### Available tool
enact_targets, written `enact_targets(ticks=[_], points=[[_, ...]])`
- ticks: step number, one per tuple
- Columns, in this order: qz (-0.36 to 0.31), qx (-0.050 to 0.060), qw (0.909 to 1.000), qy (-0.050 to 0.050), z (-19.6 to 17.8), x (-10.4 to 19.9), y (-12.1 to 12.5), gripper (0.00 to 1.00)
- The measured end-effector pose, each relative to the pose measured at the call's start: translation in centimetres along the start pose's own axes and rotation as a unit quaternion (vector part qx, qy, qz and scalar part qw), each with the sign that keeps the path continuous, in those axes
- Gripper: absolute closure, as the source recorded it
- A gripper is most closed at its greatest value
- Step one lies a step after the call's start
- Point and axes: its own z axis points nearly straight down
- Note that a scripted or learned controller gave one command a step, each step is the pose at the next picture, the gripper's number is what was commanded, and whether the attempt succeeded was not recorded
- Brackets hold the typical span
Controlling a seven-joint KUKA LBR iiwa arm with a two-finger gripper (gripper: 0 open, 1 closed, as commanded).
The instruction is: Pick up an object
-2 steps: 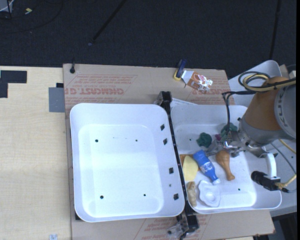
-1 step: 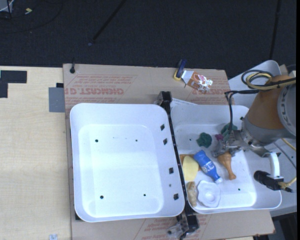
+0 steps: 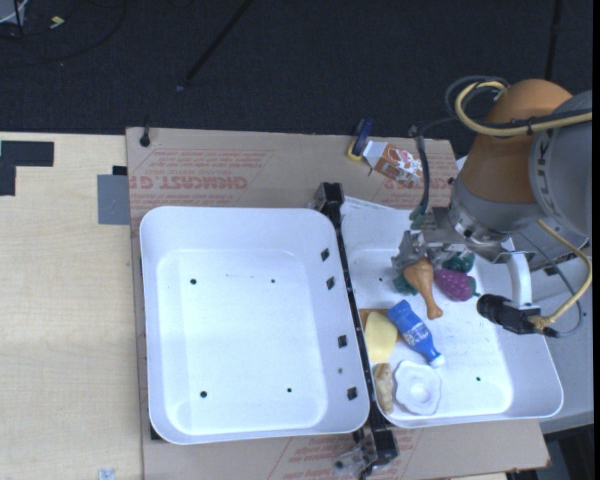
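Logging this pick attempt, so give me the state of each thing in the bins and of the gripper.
gripper: low in the right bin, over the toy drumstick
toy drumstick: lying flat, under the gripper
purple toy: resting on the bin floor
blue bottle: lying on its side
yellow object: against the left wall
white cup: in the near corner

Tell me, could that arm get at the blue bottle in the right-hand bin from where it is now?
Probably yes. The blue bottle lies on top in the right bin, uncovered, and the gripper hangs just beyond it. The yellow object and white cup crowd it, though.
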Motion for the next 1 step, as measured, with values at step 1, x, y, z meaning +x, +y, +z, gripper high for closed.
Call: enact_targets(ticks=[1], points=[[0.000,0.003,1.0000,0.000,0.32,8.21,5.60,1.00]])
